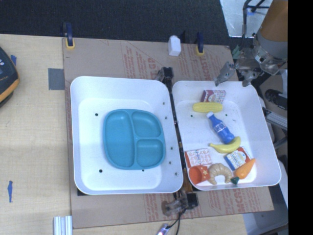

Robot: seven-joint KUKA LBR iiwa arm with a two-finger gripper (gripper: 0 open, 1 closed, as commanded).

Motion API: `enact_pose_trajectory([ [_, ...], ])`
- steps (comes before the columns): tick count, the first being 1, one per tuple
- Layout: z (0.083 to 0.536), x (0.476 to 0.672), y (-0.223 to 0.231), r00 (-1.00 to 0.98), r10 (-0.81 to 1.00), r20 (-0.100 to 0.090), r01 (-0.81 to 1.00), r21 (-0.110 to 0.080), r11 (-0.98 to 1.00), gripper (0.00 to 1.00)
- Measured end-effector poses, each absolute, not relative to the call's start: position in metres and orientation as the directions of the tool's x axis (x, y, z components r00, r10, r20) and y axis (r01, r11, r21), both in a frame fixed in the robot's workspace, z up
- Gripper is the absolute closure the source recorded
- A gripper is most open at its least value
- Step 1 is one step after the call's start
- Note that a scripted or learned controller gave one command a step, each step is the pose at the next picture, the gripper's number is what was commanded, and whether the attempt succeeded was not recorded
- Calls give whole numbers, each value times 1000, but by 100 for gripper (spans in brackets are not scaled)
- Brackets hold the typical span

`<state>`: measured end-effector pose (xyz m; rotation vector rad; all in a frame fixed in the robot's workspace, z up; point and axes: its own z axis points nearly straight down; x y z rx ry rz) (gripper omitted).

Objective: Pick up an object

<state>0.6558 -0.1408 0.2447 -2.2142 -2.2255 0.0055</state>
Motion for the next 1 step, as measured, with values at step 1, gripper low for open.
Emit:
enact_pose_trajectory([
  [1, 147, 604, -139, -5, 1000, -1, 1000, -6, 5, 0],
])
